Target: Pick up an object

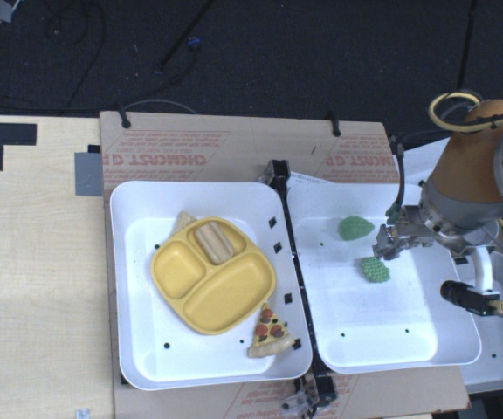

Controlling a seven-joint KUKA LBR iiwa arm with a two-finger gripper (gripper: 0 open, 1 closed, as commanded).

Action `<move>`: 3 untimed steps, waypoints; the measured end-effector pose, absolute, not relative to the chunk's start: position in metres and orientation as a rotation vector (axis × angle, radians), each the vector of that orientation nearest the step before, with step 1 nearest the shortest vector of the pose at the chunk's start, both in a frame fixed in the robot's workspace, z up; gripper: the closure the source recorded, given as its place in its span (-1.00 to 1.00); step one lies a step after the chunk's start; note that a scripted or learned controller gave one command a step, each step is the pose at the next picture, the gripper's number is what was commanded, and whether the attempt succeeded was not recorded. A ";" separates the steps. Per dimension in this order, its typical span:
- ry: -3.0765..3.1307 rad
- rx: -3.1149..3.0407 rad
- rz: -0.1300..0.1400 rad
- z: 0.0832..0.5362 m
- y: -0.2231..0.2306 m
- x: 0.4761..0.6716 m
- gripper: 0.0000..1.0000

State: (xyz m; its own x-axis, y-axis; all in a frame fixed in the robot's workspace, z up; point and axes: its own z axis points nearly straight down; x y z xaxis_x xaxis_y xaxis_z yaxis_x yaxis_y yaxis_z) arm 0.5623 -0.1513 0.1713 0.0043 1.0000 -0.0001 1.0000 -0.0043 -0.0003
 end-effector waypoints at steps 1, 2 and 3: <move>-2.224 -2.221 -0.002 0.232 -0.148 0.568 1.00; -2.225 -2.221 -0.002 0.284 -0.149 0.569 1.00; -2.223 -2.218 0.001 0.284 -0.103 0.584 1.00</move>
State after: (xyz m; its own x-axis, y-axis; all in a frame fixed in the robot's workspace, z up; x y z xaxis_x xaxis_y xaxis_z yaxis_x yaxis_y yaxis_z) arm 0.5838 -0.1028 0.2839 -0.0020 1.0000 0.0004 1.0000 0.0020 -0.0015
